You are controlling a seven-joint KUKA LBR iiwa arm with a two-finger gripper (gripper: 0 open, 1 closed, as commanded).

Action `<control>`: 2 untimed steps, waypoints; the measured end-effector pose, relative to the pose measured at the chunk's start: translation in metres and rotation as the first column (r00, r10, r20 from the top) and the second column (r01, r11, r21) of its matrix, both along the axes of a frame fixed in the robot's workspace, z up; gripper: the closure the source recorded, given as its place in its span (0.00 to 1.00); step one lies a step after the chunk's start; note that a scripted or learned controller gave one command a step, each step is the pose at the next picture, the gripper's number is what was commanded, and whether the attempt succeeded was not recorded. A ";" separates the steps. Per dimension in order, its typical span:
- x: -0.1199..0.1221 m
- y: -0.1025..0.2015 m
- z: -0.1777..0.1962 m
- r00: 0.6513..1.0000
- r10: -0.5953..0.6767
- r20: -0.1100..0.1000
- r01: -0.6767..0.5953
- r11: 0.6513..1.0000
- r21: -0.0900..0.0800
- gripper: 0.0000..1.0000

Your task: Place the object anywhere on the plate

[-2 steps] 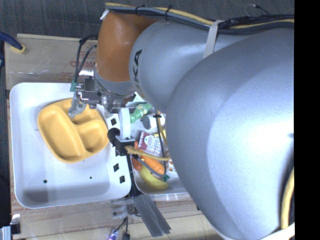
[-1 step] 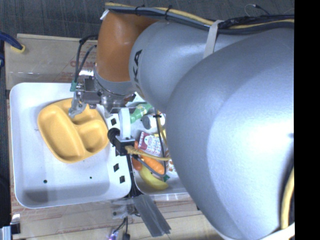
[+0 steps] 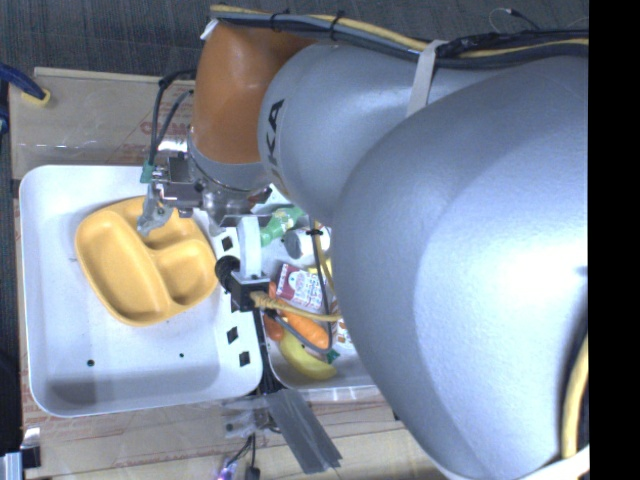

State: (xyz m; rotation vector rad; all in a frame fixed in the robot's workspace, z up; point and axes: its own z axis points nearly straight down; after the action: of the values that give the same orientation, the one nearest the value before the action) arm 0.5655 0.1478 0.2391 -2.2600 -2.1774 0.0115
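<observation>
The jaws (image 3: pixel 152 216) hang at the upper right corner of the yellow plate (image 3: pixel 140 263), which lies in the left bin (image 3: pixel 60 368); whether they are wide, narrow or gripping something I cannot tell, since they show as a small dark blur against the plate's rim. Both of the plate's compartments look bare, so the task seems not yet done: an object has still to be brought over and set down. The likely candidates sit in the right bin (image 3: pixel 300 383), just past the divider: a green item (image 3: pixel 278 226), a red-and-white packet (image 3: pixel 298 286), an orange carrot-like piece (image 3: pixel 300 328) and a yellow banana-like piece (image 3: pixel 305 361). The grey arm (image 3: pixel 440 248) with its orange band (image 3: pixel 232 88) covers most of that bin, so what else it contains is hidden.
</observation>
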 end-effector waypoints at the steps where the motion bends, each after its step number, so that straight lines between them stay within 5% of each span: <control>1: 0.000 0.000 0.000 1.000 0.000 0.000 0.000 1.000 0.000 0.00; 2: 0.000 0.000 0.000 1.000 0.000 0.000 0.000 1.000 0.000 0.00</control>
State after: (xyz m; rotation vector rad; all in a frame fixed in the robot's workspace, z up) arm 0.5655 0.1478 0.2391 -2.2600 -2.1774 0.0115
